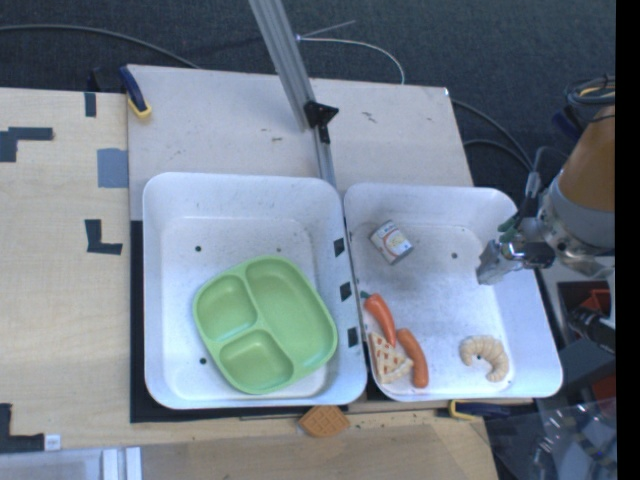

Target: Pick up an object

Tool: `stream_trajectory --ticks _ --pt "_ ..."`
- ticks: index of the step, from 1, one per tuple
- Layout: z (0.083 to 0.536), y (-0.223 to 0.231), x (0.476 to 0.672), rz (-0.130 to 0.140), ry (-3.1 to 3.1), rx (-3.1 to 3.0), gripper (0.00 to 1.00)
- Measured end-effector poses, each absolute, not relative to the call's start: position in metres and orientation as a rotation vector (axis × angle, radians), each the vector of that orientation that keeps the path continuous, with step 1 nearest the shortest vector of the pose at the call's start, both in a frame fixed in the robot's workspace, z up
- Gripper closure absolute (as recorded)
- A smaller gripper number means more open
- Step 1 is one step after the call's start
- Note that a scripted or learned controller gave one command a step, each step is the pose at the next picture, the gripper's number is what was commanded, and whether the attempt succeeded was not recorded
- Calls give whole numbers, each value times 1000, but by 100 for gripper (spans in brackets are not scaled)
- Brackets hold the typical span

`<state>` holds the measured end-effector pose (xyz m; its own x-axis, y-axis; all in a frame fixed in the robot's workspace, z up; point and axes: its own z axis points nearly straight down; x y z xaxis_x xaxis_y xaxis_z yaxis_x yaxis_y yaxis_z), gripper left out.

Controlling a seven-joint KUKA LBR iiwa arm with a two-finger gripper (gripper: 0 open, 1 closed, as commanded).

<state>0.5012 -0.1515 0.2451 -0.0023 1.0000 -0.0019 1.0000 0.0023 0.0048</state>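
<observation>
Croissant (486, 356), we see, lies in the right bin (520, 318), in its near corner. Our end effector (497, 264) hovers beyond it at the bin's right rim; we cannot tell its state.

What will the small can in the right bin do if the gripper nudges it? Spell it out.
The small can seems to lie on its side on the right bin floor, so it would probably roll rather than tip. Its rigid round wall may slip from the fingers. Nothing touches it, so a nudge should move it alone.
</observation>
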Motion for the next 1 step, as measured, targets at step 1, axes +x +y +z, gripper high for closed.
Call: stream_trajectory --ticks 1 --pt "250 -151 501 -1 2223 2221 100"
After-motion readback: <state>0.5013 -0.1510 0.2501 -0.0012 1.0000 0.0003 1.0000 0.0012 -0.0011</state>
